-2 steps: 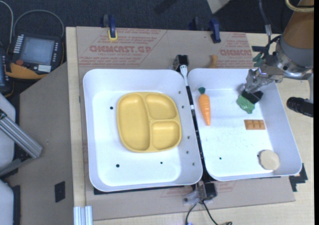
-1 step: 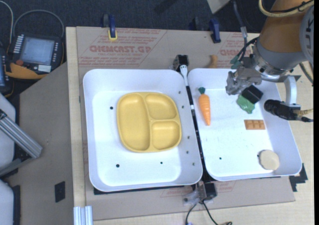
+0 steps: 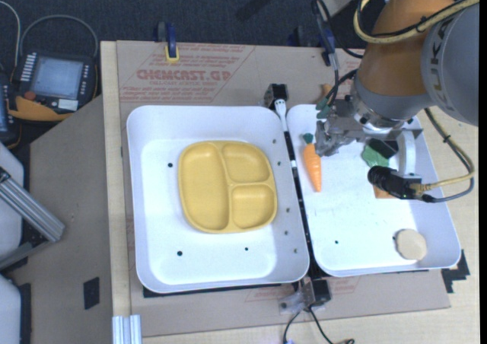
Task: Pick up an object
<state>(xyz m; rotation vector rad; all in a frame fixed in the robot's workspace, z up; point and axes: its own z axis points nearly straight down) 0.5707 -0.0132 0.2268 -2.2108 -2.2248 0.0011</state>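
Observation:
An orange toy carrot [image 3: 312, 167] with a green top lies near the left wall of the right bin [image 3: 358, 255]. My gripper [image 3: 327, 139] hangs just above and to the right of the carrot's green end. A green object [image 3: 375, 156] lies partly under the arm, and a small orange piece [image 3: 380, 189] shows beside the black cable fitting. A tan round disc [image 3: 411, 243] rests in the near right corner of the right bin.
The left bin [image 3: 152, 236] holds a yellow divided plate [image 3: 227, 186]. The arm's orange band [image 3: 399, 27] and grey wrist cover the back of the right bin. A black cable [image 3: 426, 186] loops over that bin's right side.

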